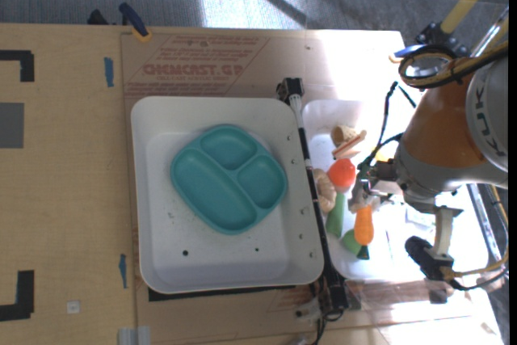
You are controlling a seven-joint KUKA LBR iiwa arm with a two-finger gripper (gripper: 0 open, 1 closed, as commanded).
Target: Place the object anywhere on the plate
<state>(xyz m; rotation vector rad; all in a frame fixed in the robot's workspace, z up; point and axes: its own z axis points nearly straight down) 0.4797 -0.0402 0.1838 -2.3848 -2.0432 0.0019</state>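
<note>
A teal plate [229, 177] with three compartments lies in the left white bin [161, 254], with nothing on it. In the right bin [323, 145] lies a cluster of toy foods: a red-orange round piece [342, 172], an orange carrot-like piece [363, 225], green pieces [336, 214] and beige pieces [348, 138]. My gripper [365, 194] hangs over the right bin, just above the top end of the orange piece and to the right of the red-orange one. The wrist hides how it meets the orange piece.
The arm's grey and orange body [444, 133] covers the right half of the right bin. A black divider [303, 149] runs between the two bins. Cables [436, 262] hang at the lower right. Brown cardboard [65, 174] surrounds the left bin.
</note>
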